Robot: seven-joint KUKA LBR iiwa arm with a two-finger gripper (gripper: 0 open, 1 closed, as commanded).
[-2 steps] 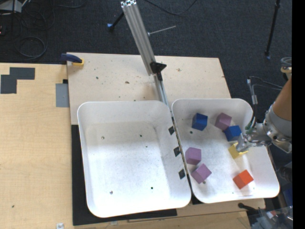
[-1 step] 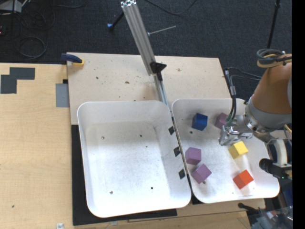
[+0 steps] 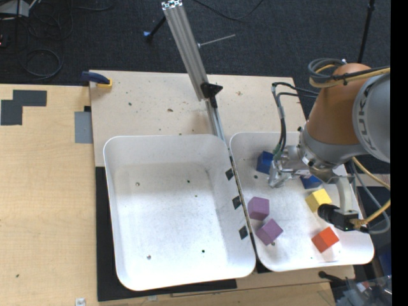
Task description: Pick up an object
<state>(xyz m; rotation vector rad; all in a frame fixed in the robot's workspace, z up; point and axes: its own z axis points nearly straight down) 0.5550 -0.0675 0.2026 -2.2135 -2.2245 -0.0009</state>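
**Gripper low in the right bin, blue block at its left**

The grey and orange arm (image 3: 347, 116) reaches in from the right of the view and bends down over the right bin (image 3: 357, 255), the fuller of two white bins on the bench; the left bin (image 3: 127, 164) lies alongside, touching it along a shared edge. The gripper (image 3: 279, 176) hangs low near the far end of the right bin, and the picture does not settle whether its fingers are spread or closed, nor whether anything sits between them. A blue block (image 3: 265, 162) lies just beside the gripper on the view's left, close enough that contact cannot be ruled out. A second blue piece (image 3: 311, 182) shows partly under the wrist on the other side. Nearer the camera lie two purple blocks (image 3: 258, 207) (image 3: 269, 231) by the dividing edge, with a yellow block (image 3: 318, 199) and an orange block (image 3: 326, 240) towards the bin's right side. By these positions the blue block looks the likeliest target: a pick there would call for a short shift to the view's left, while the purple pair would need a longer reach towards the near rim
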